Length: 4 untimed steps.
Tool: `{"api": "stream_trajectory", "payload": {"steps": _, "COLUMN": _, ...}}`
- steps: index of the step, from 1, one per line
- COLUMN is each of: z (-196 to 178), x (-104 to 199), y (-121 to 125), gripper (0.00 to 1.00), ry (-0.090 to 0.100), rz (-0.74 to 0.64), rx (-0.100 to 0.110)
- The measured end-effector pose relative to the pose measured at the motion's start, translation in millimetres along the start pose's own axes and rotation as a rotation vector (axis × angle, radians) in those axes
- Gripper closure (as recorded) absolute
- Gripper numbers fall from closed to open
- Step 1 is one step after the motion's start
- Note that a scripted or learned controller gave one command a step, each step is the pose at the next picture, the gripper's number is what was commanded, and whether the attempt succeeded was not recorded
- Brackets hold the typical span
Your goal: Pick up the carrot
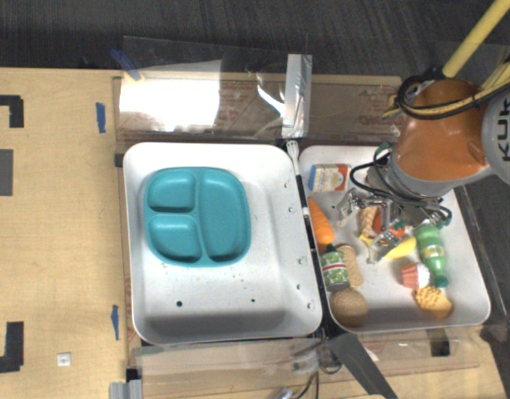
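The carrot (pixel 320 224) lies untouched in the right bin (pixel 475 302), hard against that bin's left wall, so the pick has not been made and nearly all of the task remains. Its long axis runs roughly up and down the camera view with a slight tilt; the upper end sits a little farther left, the lower end nearer a small green-labelled jar (pixel 335 266). Which end is the tip is hard to say at this size, though the body seems to widen toward the bottom. The arm's orange band (pixel 442 135) hangs over the upper middle of the same bin, and the gripper (pixel 386 221) below it is down among the clutter: a yellow piece (pixel 398 248), a green bottle (pixel 431 248) and other small toys. It stands near the carrot but apart from it, to the carrot's right. Cables and the wrist hide the tool's working end, so whether it is spread or closed cannot be told, and nothing is visibly caught in it. The left bin (pixel 275 285) holds a teal divided plate (pixel 196 214).
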<state>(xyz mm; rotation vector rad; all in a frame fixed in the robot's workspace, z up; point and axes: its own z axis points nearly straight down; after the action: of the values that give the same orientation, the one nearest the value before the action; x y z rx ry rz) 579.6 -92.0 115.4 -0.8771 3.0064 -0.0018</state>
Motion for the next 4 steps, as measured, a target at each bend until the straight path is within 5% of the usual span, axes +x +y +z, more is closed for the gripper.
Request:
{"api": "stream_trajectory", "payload": {"steps": 1, "z": 16.0, "x": 76.3, "y": 26.5, "gripper": 0.00, "ry": -0.023, "rz": -0.081, "rx": 0.020}}
{"api": "stream_trajectory", "payload": {"steps": 2, "z": 15.0, "x": 4.0, "y": 3.2, "gripper": 0.00, "ry": -0.004, "rz": -0.247, "rx": 0.002}}
{"api": "stream_trajectory", "payload": {"steps": 3, "z": 4.9, "x": 2.4, "y": 3.6, "gripper": 1.00, "ry": -0.009, "rz": -0.244, "rx": 0.003}}
{"api": "stream_trajectory", "payload": {"steps": 4, "z": 17.9, "x": 19.5, "y": 7.4, "gripper": 1.00, "ry": -0.014, "rz": 0.061, "rx": 0.007}}
